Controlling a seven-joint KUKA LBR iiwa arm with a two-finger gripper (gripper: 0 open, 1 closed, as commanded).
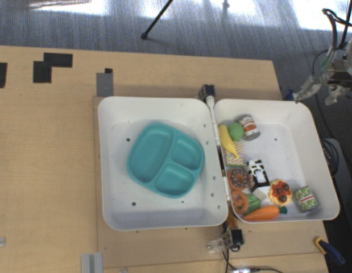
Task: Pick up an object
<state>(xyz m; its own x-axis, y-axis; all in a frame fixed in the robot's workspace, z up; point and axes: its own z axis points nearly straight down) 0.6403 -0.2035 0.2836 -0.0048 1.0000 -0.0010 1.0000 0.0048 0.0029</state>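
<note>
Teal tray [166, 159] alone in left bin [113, 124]; toys heaped in right bin [295, 118], ready for picking. Claw [319, 90] parked off worktop, prongs apart, nothing held.

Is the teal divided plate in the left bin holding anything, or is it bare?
Bare. The teal divided plate lies flat in the left bin with all three compartments showing only teal; the toys sit in the right bin.

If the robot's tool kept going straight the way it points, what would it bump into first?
Probably the top right corner of the right bin. The tool hangs just outside it, fingers angled downward, though height is hard to judge.
</note>
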